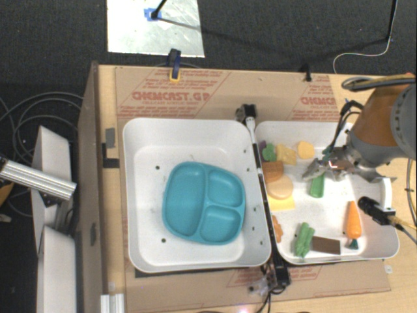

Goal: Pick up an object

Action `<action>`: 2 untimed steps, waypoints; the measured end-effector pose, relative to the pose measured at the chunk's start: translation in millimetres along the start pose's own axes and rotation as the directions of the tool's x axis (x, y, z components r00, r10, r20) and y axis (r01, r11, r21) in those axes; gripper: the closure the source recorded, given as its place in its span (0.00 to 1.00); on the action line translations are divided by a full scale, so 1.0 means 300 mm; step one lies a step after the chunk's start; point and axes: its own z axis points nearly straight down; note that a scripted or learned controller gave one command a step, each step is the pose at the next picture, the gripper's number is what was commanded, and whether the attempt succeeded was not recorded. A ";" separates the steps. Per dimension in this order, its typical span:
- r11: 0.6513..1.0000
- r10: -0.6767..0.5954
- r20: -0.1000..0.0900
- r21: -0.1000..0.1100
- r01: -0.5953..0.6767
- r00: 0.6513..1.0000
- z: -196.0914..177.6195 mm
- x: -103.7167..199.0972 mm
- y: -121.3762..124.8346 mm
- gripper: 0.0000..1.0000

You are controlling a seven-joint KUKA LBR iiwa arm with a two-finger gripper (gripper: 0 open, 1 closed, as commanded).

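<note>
Half-hidden green piece (317, 187) under claw (324, 169)

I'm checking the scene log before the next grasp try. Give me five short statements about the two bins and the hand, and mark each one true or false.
1. The blue divided plate lies in the left bin. True.
2. The carrot lies on the blue plate. False: it lies in the right bin, near its right wall.
3. The hand is over the right bin, just above a green piece. True.
4. The brown block sits at the far edge of the right bin. False: it sits near the front edge, beside another green item.
5. The arm reaches over the left bin. False: it is over the right bin.
</note>
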 end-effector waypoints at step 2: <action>1.000 0.000 -0.002 0.003 0.000 1.000 0.001 0.014 -0.061 0.00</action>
